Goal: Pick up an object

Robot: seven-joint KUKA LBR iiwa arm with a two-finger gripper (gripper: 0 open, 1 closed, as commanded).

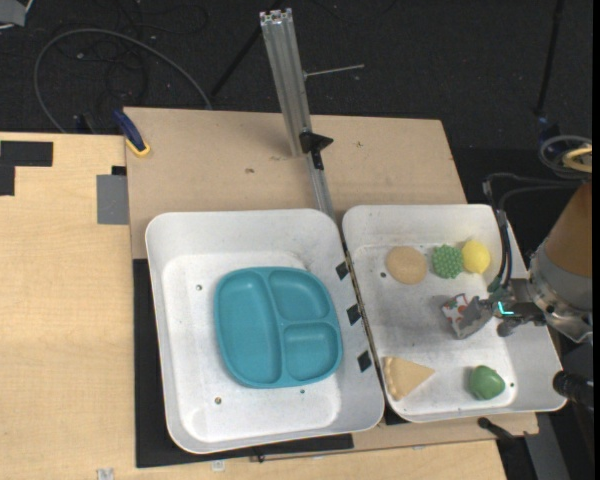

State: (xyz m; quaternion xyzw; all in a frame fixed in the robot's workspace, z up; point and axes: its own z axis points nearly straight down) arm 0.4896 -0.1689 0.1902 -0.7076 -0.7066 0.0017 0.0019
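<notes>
In the right-hand bin (380, 230), the gripper (467, 315) is down low over the white floor, near the middle of the bin and a little toward its right wall, with the grey arm (570, 268) and its orange band coming in from the right edge. Whether it is clenched or released cannot be told from this slanted view: the metal parts at its tip blur together, and nothing can be made out between them. Five small things lie around it, none touching it as far as can be seen. A tan round object (406, 265) sits up and to the left, with a bumpy green ball (446, 261) just beside it and a yellow object (476, 257) touching or nearly touching that ball on the far side. Toward the near edge, a pale wedge (407, 376) lies in the lower left corner of the bin, and a green object (487, 382) lies well apart from it at the lower right. The left-hand bin (170, 268) holds a teal divided tray (277, 325), lying flat with three compartments facing up.
</notes>
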